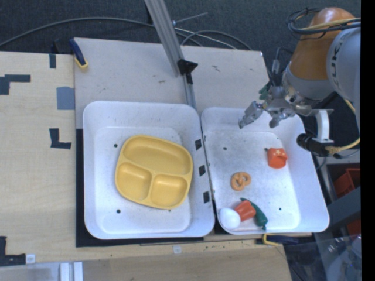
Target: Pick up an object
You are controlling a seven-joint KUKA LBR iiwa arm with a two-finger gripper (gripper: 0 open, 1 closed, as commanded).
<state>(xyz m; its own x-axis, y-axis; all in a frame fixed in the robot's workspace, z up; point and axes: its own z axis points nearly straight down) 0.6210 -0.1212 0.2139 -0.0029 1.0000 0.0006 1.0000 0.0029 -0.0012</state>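
Two shallow white bins sit side by side on the bench. The left bin carries a yellow divided plate, the largest loose thing here. The right bin holds the small pieces any pick would aim at: an orange block near its right side, a small brown pretzel-shaped piece about the middle, and at the near edge a white egg-like ball touching a red and green vegetable toy.

The grey arm reaches in from the right, and its pincer hangs over the far end of the right bin, spread apart and pinching nothing. At this slant I cannot be sure how high it sits above the bin floor.

The pincer is well apart from every piece, with the orange block nearest, so my judgement is that the pick has not yet begun. The main risk is a closing on bare bin floor if the descent goes straight down from here. The pretzel piece lies flat and could slip under the tips. The ball would likely roll away if nudged, and its contact with the vegetable toy invites a muddled double grab.
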